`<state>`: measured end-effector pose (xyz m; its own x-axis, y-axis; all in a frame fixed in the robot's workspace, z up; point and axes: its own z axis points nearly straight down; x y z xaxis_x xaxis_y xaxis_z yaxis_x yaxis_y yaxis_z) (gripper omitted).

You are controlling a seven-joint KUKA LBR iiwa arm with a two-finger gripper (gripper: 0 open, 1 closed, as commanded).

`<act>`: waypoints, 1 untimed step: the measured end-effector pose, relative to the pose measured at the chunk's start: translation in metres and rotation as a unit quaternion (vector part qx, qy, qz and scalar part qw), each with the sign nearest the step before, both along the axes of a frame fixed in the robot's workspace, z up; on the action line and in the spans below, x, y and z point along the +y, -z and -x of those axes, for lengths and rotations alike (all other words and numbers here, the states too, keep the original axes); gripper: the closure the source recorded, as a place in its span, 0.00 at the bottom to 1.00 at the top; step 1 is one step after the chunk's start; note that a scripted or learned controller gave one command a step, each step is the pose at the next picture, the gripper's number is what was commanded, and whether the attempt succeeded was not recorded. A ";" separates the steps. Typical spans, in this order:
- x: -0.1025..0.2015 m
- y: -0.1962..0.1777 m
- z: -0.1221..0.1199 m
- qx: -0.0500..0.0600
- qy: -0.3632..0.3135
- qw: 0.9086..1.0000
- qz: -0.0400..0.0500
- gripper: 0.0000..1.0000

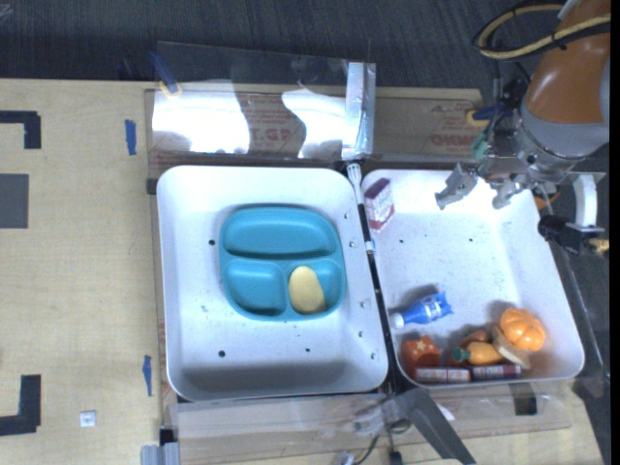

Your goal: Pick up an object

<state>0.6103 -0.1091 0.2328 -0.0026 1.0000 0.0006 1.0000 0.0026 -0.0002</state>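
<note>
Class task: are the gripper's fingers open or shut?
Open: the gripper has two fingers spread apart, nothing between them, above the right bin.

The arm [572, 76] is cut off by the right and far edges. Small items [475, 352] in the right bin's near corner blur together, too small to identify.

1. Two shallow white bins sit side by side on the bench: the left bin [184, 260] and the right bin [542, 260].
2. A blue divided tray [257, 250] lies in the middle of the left bin, with a yellow egg-shaped object [306, 289] in its lower right compartment.
3. The gripper [477, 190] hangs over the right bin's far edge, fingers spread apart with nothing between them.
4. A small red-and-white carton [379, 204] stands at the right bin's far left corner.
5. A blue bottle [423, 310] lies near the left wall.
6. Along the near edge lie a red item [420, 352] and an orange pumpkin-like object [522, 329].
</note>
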 end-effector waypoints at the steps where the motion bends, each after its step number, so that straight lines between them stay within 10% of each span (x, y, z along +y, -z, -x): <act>1: 0.009 0.145 0.032 -0.003 -0.175 0.985 0.001 0.00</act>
<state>0.5780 -0.0998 0.0874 -0.3471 0.9378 -0.0022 0.9378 0.3471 0.0058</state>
